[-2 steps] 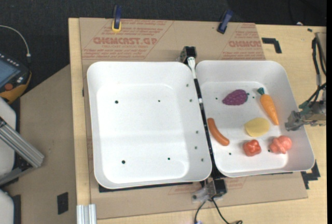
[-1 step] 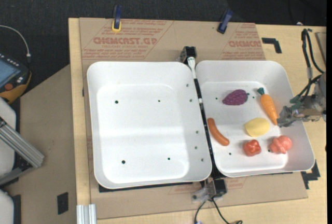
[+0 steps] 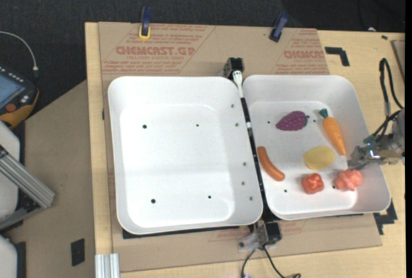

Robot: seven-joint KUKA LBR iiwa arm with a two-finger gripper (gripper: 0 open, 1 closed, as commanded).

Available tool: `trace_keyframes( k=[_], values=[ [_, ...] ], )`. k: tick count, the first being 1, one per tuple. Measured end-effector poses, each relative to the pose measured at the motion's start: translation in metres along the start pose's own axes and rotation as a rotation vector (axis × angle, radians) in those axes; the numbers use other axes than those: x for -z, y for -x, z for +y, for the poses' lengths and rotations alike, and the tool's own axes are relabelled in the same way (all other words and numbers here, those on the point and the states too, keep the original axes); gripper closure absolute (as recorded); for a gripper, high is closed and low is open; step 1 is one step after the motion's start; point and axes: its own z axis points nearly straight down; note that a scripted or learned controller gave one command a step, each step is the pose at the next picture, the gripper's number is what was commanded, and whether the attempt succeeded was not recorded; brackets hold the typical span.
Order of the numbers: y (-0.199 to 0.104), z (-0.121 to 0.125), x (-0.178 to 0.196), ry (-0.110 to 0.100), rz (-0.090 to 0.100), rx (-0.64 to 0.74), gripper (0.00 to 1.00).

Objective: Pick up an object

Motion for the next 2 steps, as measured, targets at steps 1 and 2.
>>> trace_keyframes(
  k=[1, 2],
  values=[
    [-0.002, 0.002, 0.014, 0.007, -0.003, 0.003, 1.0],
    [-0.055, 0.022, 0.046, 0.01, -0.003, 0.009, 1.0]
  ],
)
